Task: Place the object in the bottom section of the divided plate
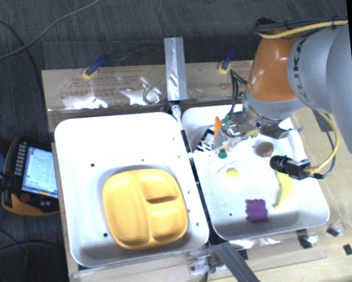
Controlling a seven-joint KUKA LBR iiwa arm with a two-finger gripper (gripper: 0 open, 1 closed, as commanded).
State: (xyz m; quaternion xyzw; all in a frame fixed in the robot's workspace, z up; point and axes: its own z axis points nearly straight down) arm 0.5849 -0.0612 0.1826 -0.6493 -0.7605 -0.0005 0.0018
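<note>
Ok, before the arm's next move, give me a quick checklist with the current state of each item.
1. Yellow divided plate sits flat in the left bin: ok.
2. Plate sections free of objects: ok.
3. Gripper over the right bin: ok.
4. Object held between the fingers: cannot tell.
5. Purple block, banana and brown piece lie apart from each other in the right bin: ok.

Bright overhead light is glaring off the white bins [124,127] (perhaps slightly overexposed); surrounding floor [19,72] is staying dim.
</note>
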